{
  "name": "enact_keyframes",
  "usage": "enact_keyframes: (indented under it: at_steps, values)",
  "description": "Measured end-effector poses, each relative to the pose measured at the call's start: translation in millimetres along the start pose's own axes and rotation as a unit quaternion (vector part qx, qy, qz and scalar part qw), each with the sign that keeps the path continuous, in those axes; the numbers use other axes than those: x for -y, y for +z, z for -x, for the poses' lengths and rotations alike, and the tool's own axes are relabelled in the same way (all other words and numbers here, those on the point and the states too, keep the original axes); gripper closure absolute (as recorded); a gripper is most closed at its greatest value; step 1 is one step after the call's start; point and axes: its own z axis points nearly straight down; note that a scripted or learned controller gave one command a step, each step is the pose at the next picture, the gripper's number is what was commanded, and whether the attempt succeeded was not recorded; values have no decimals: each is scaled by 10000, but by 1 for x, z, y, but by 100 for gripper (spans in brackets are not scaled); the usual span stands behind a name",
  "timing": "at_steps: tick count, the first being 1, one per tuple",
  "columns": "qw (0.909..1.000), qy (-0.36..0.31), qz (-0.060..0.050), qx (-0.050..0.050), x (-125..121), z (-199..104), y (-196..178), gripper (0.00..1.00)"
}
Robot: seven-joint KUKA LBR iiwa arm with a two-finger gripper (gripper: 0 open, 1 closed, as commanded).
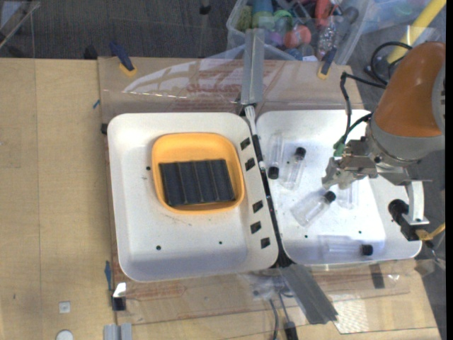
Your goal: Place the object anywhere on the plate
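Observation:
An orange plate (164, 149) sits in the left bin (134, 239), and a dark ribbed rectangular block (197, 182) lies flat on it. In the right bin (368, 119) lie several clear vials with black caps. One vial (310, 207) rests tilted near the bin's middle, its cap pointing up and right. My gripper (345, 173) hangs over the right bin, just above and to the right of that vial's cap. Nothing can be made out in its grasp.
Two more vials (292, 167) lie near the divider (258, 183) between the bins, and another vial (345, 247) lies along the right bin's front edge. A clear tub of colourful toys (297, 9) stands behind the bins.

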Motion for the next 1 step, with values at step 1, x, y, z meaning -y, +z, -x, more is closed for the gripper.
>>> enact_keyframes:
  at_steps: [1]
  values:
    - [9921, -1252, 20, 14, -44, -15, 19, 100]
